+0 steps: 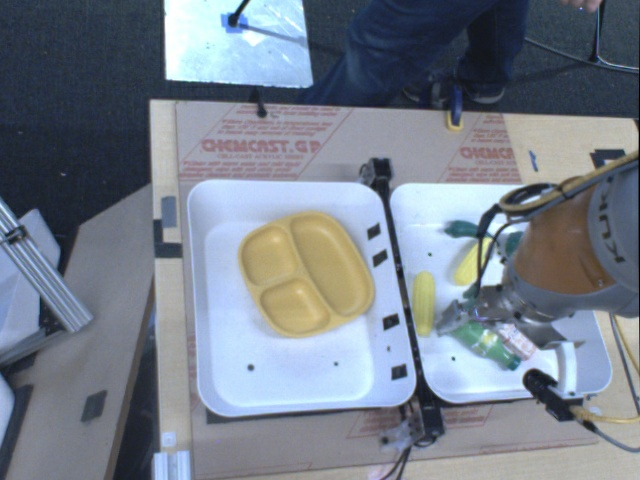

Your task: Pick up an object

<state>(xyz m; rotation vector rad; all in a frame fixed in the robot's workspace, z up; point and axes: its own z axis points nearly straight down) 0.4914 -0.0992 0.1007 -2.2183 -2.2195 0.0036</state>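
On the cardboard-covered bench (300,133), two white bins (215,298); whether the fingers (455,318) grip is unclear.

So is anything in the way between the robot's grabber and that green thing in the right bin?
Nothing visible stands between them. The grey two-finger gripper sits low in the shallow white right bin, right beside the green packet-like object. The small yellow corn-shaped toy lies off to the gripper's other side, not between.

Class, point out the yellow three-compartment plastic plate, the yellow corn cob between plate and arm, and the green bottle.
Yellow three-compartment plastic plate (305,271), camera view, centre ridge.
Yellow corn cob (424,302), camera view, mid-length.
Green bottle (487,344), camera view, its body.
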